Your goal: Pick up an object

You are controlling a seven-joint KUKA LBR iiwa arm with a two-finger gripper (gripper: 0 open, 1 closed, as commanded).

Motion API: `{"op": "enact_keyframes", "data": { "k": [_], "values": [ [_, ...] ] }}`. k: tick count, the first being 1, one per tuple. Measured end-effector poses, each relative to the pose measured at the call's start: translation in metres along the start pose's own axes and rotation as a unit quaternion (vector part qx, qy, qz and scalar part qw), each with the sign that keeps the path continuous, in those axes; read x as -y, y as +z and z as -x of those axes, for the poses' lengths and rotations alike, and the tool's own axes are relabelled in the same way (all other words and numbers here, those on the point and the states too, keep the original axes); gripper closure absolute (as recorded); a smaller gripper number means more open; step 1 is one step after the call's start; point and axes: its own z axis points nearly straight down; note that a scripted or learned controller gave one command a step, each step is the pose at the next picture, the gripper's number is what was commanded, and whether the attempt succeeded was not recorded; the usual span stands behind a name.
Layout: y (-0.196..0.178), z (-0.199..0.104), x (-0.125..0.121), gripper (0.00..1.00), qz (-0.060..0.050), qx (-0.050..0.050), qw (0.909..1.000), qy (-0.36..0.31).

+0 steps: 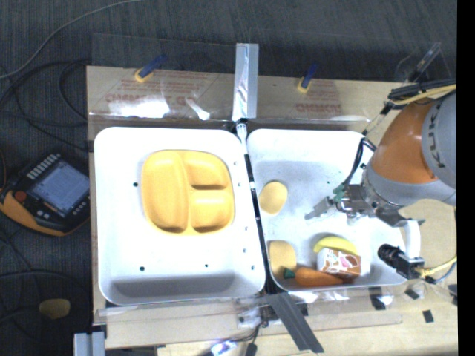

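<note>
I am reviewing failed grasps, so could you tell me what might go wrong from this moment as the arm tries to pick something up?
The gripper hangs over bare bin floor in the right bin, apart from every item, so closing here would likely grab nothing.
The banana, carton and carrot lie packed together near the front wall, so a grasp may catch two things or slip off.

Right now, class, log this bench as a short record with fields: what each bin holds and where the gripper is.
left bin: white shallow bin holding a yellow plastic divided tray
right bin: white shallow bin holding two pale yellow round pieces, an orange carrot, a yellow banana, a small printed carton
gripper: above right bin, nothing seen held
</note>
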Motion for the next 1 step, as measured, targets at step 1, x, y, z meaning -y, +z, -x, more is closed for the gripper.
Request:
{"op": "enact_keyframes", "data": {
  "k": [1],
  "values": [
    [-0.0283,0.0346,0.0143,0.00,0.001,0.001,0.9993,-0.038]
  ]
}}
